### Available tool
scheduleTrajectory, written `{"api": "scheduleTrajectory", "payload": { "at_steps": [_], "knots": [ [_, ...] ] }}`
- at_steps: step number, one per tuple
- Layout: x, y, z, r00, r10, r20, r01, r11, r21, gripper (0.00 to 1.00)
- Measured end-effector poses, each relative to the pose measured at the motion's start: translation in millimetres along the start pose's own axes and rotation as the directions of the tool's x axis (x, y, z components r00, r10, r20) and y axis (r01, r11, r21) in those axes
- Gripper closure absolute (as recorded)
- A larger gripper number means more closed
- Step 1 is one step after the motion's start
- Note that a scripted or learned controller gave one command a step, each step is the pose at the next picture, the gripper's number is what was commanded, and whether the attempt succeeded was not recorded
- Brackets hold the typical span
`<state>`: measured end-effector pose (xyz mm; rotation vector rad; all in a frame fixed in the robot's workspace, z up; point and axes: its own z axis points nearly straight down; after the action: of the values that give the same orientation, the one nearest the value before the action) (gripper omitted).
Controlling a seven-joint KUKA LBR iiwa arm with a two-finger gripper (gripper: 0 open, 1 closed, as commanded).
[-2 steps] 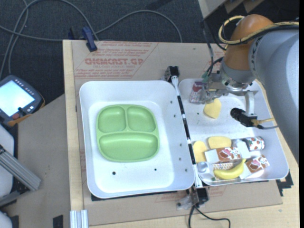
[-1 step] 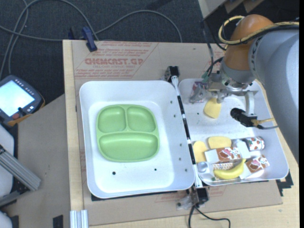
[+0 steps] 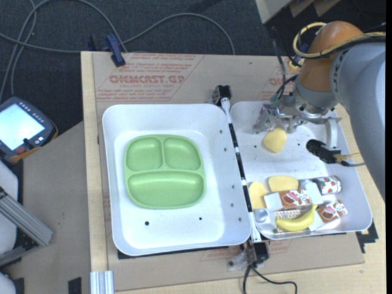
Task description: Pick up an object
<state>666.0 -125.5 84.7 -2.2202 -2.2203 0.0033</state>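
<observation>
Hand (image 3: 277, 122) near right bin's (image 3: 361, 216) far wall

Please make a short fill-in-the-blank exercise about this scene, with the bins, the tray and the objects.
1. The green divided tray lies in the ____ bin.
2. The tray has ____ compartments.
3. The banana lies near the ____ edge of the right bin.
4. The gripper is above a ____ object.

Missing words: left; three; front; yellow

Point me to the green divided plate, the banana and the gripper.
green divided plate (image 3: 164, 171): camera view, centre ridge of the plate.
banana (image 3: 295, 221): camera view, middle of its curve.
gripper (image 3: 277, 120): camera view, between the fingertips.
</observation>
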Motion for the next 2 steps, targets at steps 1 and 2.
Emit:
{"api": "scheduleTrajectory", "payload": {
  "at_steps": [1,2],
  "knots": [
    [18.9,-10.5,-0.1,1.0,-0.001,-0.001,0.001,1.0,-0.001,0.0],
    [29.0,0.9,-0.2,1.0,-0.001,0.001,0.001,1.0,-0.005,0.0]
  ]
}}
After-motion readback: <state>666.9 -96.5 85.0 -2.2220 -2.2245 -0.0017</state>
